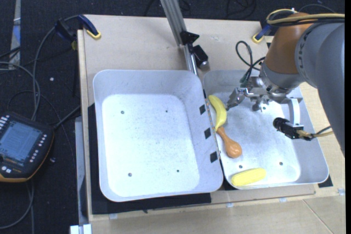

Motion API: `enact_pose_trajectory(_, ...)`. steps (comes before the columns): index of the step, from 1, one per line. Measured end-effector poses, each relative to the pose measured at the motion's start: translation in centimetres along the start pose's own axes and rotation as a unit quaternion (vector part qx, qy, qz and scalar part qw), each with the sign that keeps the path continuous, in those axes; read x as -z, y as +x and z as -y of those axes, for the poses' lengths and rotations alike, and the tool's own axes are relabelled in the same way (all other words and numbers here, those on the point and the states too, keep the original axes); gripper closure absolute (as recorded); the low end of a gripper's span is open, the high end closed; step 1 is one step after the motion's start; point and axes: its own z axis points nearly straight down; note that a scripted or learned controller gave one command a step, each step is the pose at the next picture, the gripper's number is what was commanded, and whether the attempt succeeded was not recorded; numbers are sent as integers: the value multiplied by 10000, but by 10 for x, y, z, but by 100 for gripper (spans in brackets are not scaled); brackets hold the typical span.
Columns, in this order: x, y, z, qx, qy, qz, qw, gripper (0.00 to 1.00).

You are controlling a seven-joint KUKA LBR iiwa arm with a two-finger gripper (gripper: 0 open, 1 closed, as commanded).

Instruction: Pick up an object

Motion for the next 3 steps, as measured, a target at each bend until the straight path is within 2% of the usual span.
enact_pose_trajectory(1, 13, 0, -1, 1, -26, 5, 10000, 100)
enact_pose_trajectory(3, 126, -4, 9, 0, -44, 6, 10000, 100)
